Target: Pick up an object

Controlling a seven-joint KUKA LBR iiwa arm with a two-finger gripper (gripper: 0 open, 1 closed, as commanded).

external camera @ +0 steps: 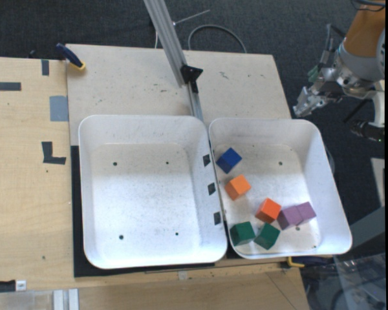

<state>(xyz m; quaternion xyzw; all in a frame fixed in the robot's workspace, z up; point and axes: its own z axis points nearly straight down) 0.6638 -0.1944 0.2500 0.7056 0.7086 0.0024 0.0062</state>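
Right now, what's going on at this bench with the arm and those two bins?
A grey robot arm with an orange band sits off the bench's right side, its gripper above and outside the right white bin, holding nothing visible. That bin holds small cubes: one blue, two orange, two green and a purple block. Nothing has been picked up yet.

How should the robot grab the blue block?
Take the blue block from straight above, fingers closing on two opposite flat sides. It sits turned cornerwise, so the gripper probably needs to twist to match. Nothing touches it; the orange block lies apart.
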